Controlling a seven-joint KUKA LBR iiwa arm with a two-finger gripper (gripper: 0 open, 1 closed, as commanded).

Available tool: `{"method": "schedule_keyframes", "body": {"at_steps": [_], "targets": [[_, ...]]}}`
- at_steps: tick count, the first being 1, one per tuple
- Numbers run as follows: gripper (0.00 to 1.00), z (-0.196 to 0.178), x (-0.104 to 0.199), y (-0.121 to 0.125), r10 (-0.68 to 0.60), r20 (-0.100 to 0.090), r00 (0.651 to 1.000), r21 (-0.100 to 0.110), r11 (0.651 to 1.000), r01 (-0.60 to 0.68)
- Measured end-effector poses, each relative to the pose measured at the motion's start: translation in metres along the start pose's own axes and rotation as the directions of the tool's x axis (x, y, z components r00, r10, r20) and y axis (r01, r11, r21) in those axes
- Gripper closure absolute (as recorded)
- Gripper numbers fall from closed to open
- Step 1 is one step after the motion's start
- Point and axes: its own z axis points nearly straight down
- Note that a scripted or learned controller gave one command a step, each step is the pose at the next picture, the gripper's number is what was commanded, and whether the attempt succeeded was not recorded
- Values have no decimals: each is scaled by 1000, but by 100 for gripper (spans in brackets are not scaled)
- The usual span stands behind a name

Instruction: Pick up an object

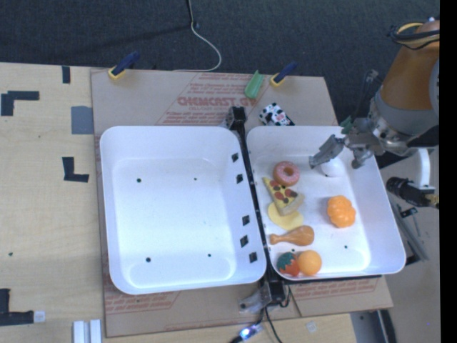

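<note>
Gripper [337,156] hangs over the upper part of the right bin [389,224], fingers spread apart, nothing between them. No specific target given; nearest candidates are the pink donut [286,172], just left and slightly toward the camera from the gripper, and the orange fruit [341,211], toward the camera from it. Using the donut as reference: pizza slice [284,196] sits touching or nearly touching its near edge, a pale yellow flat piece [284,215] lies beyond that, then the drumstick [292,237], then a small orange ball [310,263] beside a red-green item [288,262] at the bin's near edge. Risks, as I judge them: the donut–pizza–yellow stack is tight, so a finger coming down there likely lands on a neighbour, pushes it, or pinches two at once. Donut is low and flat, so fingers may close over the top and slip off. Orange fruit is isolated and well clear of the donut cluster, but round; an off-centre close could squirt it sideways toward the bin wall. Left bin [114,191] sits on the far side of the divider [245,191] from the donut. Black-and-white toy [274,114] lies outside the bins on the cardboard [178,102], behind the donut. Can't tell gripper height above the bin floor from this angle.
</note>
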Motion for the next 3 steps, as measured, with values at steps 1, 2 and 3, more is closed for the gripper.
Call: {"method": "schedule_keyframes", "body": {"at_steps": [1, 2, 3], "targets": [[0, 129, 60, 9, -4, -3, 1000, 9, 1000, 4], [0, 14, 97, 16, -5, 0, 1000, -11, 1000, 5], [0, 112, 49, 14, 4, 1, 1000, 7, 1000, -4]]}}
